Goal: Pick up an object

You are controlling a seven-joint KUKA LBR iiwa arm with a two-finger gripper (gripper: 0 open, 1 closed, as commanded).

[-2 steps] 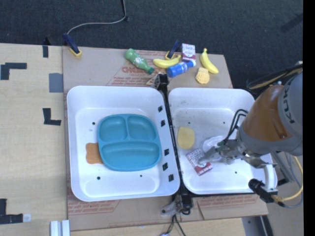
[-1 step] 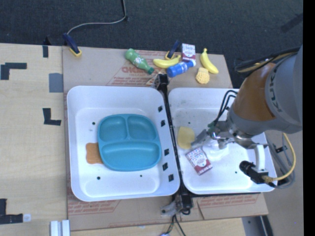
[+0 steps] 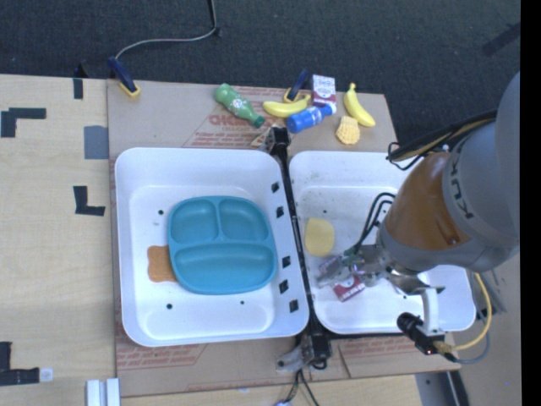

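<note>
- The arm [image 3: 461, 201] reaches in from the right and hangs low over the right bin [image 3: 456, 311].
- The tool [image 3: 348, 267] sits at the bin's near-left part, just above a small red item [image 3: 347, 290] that lies on the bin floor.
- Tool state: cannot tell; the tip is a blurred grey mass, and nothing is visibly pinched in it.
- A yellow piece [image 3: 319, 236] lies just beyond the tool, near the bin's left wall.
- The left bin [image 3: 135, 227] holds a blue tray [image 3: 222, 244], with an orange item [image 3: 158, 264] tucked at the tray's left edge.
- Farther back, on the tabletop [image 3: 51, 227] behind the bins, lie a green bottle [image 3: 238, 106], two bananas [image 3: 285, 106], a blue bottle [image 3: 305, 119], a small carton [image 3: 324, 87] and a yellow wedge [image 3: 347, 130].
- Step in hand, as a judgement: the descent onto a target, most likely the red item.
- Next move calls for closing squarely on that item, then a straight lift; its flat lie on the floor may let it slip.
</note>
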